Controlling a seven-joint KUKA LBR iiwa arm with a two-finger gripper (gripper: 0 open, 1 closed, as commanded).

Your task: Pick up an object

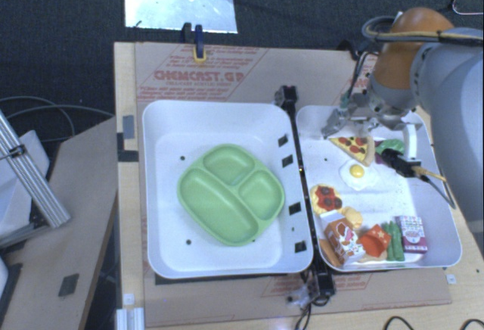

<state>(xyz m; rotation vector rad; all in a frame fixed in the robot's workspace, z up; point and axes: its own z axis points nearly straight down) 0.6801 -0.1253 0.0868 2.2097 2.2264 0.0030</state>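
My gripper point(349, 121) hangs over the far end of the right bin point(454, 245), just behind a pizza slice point(352, 145); I cannot tell whether it touches the slice. A fried egg point(357, 172) lies in front of the slice and a green leafy piece point(392, 147) to its right. Nearer the front are a round pepperoni piece point(326, 198), a small yellow piece point(352, 216), a red carton point(342, 238), an orange-red piece point(375, 240), a green vegetable point(394, 238) and a pink-and-white box point(411, 234).
The left bin point(162, 245) holds a green divided plate point(231, 194). A black divider with clips point(296, 169) runs between the bins. The grey arm with its orange band point(412, 33) comes in from the right above the right bin's far corner.
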